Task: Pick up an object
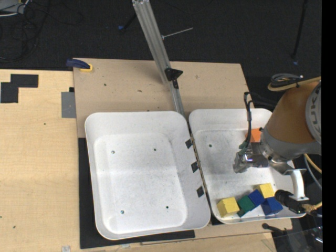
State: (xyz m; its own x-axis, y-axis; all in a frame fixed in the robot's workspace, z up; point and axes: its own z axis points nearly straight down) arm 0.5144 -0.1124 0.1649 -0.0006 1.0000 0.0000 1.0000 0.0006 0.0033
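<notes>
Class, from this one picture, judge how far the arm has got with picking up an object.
Done: the arm has reached into the right bin. In hand: the pincer sits low over the bin floor, beside an orange block; nothing visibly held. Left: grasping and lifting; yellow, green and blue blocks lie at the near edge.

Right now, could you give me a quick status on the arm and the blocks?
Gripper low over right bin, nothing seen held. Blocks clustered at near edge, orange piece beside arm. Nothing in the way.
</notes>
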